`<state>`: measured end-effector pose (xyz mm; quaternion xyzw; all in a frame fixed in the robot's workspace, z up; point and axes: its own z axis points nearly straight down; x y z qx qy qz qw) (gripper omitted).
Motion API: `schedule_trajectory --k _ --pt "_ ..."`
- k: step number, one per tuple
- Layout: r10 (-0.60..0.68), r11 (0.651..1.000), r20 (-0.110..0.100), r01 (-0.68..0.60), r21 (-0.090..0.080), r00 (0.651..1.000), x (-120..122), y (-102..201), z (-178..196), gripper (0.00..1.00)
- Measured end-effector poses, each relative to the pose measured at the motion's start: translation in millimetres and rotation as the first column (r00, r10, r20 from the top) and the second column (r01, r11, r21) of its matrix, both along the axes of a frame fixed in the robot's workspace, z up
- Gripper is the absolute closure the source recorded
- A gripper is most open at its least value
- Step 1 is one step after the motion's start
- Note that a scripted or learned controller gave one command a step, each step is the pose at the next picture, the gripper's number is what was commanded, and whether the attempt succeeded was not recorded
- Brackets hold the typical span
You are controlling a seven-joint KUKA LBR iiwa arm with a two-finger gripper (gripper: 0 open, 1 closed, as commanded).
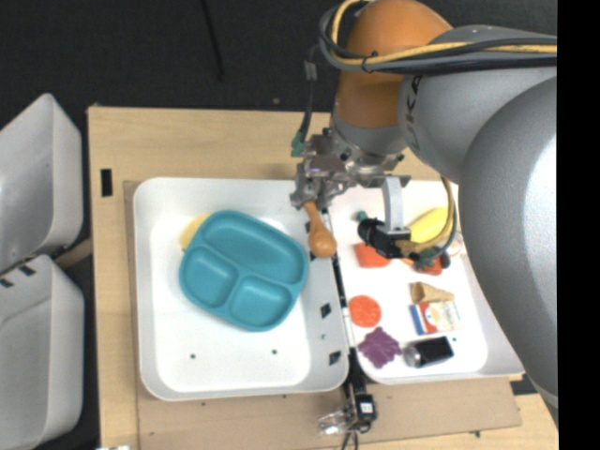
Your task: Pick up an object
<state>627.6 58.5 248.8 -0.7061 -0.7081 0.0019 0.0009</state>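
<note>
My gripper (pixel 312 198) hangs over the rim between the two white bins, near their far end. A brown wooden peg with a rounded knob (pixel 322 235) slants down from the fingertips, its thin upper end pinched between them and its knob over the left bin's right rim. In the left bin (pixel 159 345) lies a teal divided plate (pixel 242 270), and a yellow thing (pixel 192 231) pokes out from under its far left edge.
The right bin (pixel 469 345) holds a yellow banana-like piece (pixel 429 223), a red-orange piece (pixel 373 257), an orange disc (pixel 366 309), a purple lump (pixel 380 345), a small carton (pixel 434 313) and a black block (pixel 431 352). The arm's grey bulk covers the bin's right side.
</note>
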Motion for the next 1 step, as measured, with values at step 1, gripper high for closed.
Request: schedule_trajectory --k 1 --pt "0.001 1.000 0.000 -0.001 -0.001 1.000 -6.1 5.7 -9.7 1.00"
